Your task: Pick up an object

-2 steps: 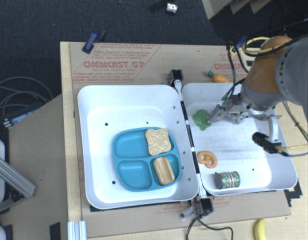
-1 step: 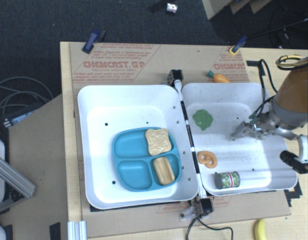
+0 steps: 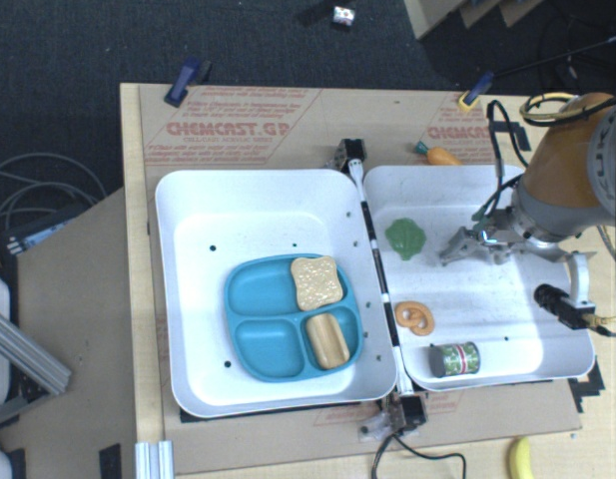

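The gripper (image 3: 453, 249) hangs low over the right bin (image 3: 547, 362), its grey fingers reaching leftward from the wrist with the orange band; from this slanted view it is not possible to tell how far apart they stand, and nothing shows between them. Just beside the tip, to its left and a little higher in the view, lies a green leafy piece (image 3: 405, 238) on the bin floor, apart from the gripper as far as can be judged. Nearer the front of the same bin, a small pretzel-shaped piece (image 3: 414, 316) rests close to the dividing wall, and a little can (image 3: 454, 358) lies on its side near the front rim. A black fitting (image 3: 562, 305) on the arm's cabling hangs over the right part of the bin. Across the divider, the left bin (image 3: 198, 218) holds a blue divided tray (image 3: 250, 299) with a square cracker-like slab (image 3: 316, 282) in its upper right compartment and a brown bread-roll shape (image 3: 327, 339) in the lower right one. Both bins sit on the table (image 3: 138, 267). As to progress, no object is lifted and none appears gripped, so the pick is not yet made. The green piece looks the likeliest target, being nearest; what is left is to settle over a thing, close on it and raise it.
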Tool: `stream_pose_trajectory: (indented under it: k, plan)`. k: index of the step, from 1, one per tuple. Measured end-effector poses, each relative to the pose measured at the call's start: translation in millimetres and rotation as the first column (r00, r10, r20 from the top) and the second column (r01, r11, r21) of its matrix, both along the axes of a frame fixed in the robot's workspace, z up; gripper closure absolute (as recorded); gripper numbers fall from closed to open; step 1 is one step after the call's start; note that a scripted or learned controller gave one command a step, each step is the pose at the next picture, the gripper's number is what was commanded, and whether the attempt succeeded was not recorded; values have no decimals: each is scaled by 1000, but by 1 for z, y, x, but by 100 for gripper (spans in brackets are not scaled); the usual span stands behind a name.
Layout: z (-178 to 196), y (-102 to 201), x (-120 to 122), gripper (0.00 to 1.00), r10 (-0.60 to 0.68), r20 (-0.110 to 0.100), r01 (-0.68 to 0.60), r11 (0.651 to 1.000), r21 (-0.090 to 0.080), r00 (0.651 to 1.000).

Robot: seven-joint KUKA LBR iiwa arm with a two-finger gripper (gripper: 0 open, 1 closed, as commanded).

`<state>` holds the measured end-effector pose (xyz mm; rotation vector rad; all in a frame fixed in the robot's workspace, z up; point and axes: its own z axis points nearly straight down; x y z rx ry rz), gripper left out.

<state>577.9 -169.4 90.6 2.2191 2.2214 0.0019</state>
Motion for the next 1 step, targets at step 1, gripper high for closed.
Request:
stream_pose_trajectory:
  k: [1]
  plan:
    - [-5,73,55,0,1,0,-1,1000,2,1000]
